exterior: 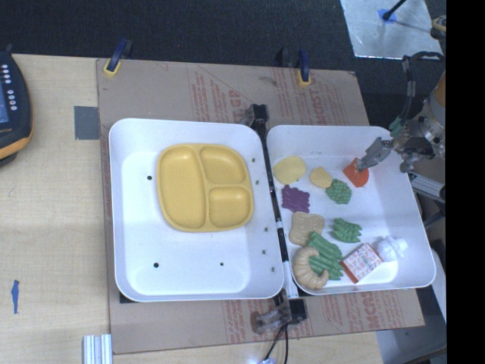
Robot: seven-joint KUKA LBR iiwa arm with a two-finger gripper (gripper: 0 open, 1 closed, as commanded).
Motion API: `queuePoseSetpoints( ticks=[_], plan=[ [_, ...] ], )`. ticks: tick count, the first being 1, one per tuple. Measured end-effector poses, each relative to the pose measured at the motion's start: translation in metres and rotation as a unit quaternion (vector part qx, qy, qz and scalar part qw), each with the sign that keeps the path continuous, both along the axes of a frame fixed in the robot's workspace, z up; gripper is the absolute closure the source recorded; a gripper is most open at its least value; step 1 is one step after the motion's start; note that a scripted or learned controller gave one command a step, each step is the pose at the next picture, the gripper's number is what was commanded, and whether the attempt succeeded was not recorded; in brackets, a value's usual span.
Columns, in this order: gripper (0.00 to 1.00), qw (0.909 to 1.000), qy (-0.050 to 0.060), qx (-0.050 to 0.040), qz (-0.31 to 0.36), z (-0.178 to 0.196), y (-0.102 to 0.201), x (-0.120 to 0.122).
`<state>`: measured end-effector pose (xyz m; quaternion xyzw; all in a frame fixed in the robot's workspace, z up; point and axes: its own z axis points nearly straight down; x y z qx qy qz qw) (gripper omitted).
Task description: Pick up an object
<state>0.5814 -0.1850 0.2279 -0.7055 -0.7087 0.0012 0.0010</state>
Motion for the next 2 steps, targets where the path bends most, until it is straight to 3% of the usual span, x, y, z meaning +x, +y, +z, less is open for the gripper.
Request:
queuePoseSetpoints(
  ticks=[1, 2],
  plan=[
    [0.00, 1.0000, 0.004, 0.0015, 0.002, -0.131, 0.013, 0.037],
    [0.00, 1.0000, -0.001, 0.0001, 0.001, -0.136, 0.032, 0.076]
  ],
)
